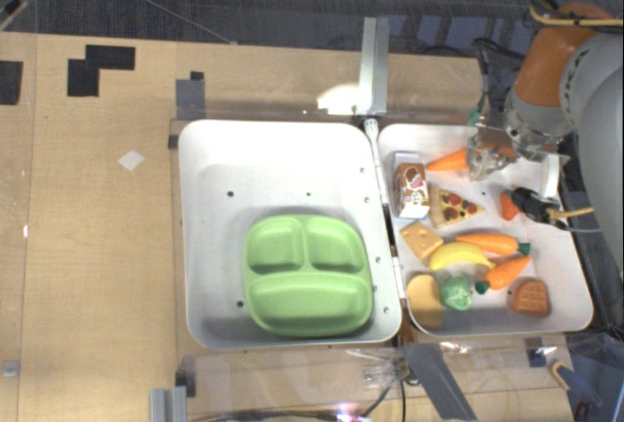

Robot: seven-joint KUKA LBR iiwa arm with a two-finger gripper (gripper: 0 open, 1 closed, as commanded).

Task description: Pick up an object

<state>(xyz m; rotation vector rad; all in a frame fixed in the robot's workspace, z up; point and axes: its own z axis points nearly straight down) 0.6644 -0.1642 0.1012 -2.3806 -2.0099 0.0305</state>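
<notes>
We see the arm (575,89) come in from 3 o'clock, its orange band sitting over the upper right corner of the right bin (575,313). The gripper (485,157) hangs low at that bin's 12 o'clock end, just beside the far wall. We cannot tell whether it is spread or closed, and nothing is visibly held in it.

The nearest piece is a small carrot (448,160), lying at the gripper's 9 o'clock. Its thick end touches the gripper or comes very close to it, and its tip points toward the divider between the bins.

At 7 o'clock from the gripper, a printed carton (411,188) lies along the divider wall. A pizza slice (455,206) lies just beside the carton, and a small red piece (508,206) lies at the gripper's 5 o'clock.

The near half of the bin is crowded. It holds a tan cracker (420,239), a long carrot (487,242), a banana (458,257), a third carrot (507,270), a green ball (455,292), a yellow disc (424,297) and a waffle (530,296), and many of these touch one another.

The open floor in this bin lies along the 3 o'clock wall and in a narrow strip around the small carrot.

The left bin (210,167) holds a green divided plate (307,274) toward its 6 o'clock edge. Its far half is bare white floor.
</notes>
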